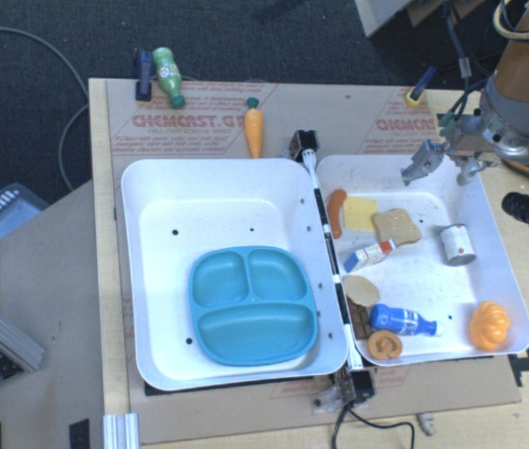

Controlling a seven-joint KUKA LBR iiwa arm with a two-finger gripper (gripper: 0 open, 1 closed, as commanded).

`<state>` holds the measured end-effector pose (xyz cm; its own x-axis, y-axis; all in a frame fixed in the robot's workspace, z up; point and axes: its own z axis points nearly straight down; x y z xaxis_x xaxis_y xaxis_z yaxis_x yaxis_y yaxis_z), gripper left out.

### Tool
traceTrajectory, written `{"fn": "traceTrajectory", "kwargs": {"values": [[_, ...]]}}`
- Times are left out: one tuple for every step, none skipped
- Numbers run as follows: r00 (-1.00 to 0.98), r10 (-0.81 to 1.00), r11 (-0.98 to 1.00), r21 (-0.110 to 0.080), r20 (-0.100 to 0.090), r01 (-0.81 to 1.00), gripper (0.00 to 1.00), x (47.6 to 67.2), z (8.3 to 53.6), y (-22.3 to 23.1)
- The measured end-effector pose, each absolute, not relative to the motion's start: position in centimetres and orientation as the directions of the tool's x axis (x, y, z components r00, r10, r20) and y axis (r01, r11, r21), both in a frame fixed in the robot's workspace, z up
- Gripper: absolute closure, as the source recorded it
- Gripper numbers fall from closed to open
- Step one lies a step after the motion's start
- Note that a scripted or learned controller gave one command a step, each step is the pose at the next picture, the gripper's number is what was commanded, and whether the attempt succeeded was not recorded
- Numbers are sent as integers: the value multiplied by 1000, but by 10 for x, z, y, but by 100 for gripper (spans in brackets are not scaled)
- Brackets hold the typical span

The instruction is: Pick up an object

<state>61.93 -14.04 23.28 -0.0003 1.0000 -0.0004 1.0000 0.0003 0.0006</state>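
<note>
- My gripper (pixel 449 162) hangs over the far edge of the right bin (pixel 512 279), with my grey-and-orange arm (pixel 526 73) coming in from the upper right.
- My two grey fingers (pixel 423 163) are spread wide, one out to each side, and nothing sits between them.
- Taking the right bin as my landmark: the things I could pick all lie inside it, nearer the camera than my jaws.
- A small silver can (pixel 455 243) lies on its side toward the bin's right wall, closest to my fingers but apart from them.
- A slice of brown bread (pixel 395 227) lies near the bin's middle, touching a yellow cheese wedge (pixel 359 214) on its left; a red sausage (pixel 337 211) lies just beside the cheese, against the bin's left wall.
- A small red-and-white tube (pixel 371 254) rests just below the bread.
- A tan round piece (pixel 361 290) sits by the left wall, with a blue bottle (pixel 403 321) lying on its side below it and a pretzel-like ring (pixel 385 345) at the near left corner.
- An orange pumpkin-shaped toy (pixel 490 325) sits at the bin's near right corner.
- Left of the right bin, the left bin (pixel 152 213) holds a blue divided plate (pixel 251 304).
- Beyond the bins, on the board, lie a toy carrot (pixel 254 129) and a green bottle (pixel 167 76).
</note>
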Motion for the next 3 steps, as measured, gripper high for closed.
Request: {"fn": "traceTrajectory", "kwargs": {"values": [[0,1000,0,-2,0,1000,0,593,94,-138],[1,1000,-1,2,0,1000,100,594,105,-138],[1,1000,-1,2,0,1000,0,594,105,-138]]}}
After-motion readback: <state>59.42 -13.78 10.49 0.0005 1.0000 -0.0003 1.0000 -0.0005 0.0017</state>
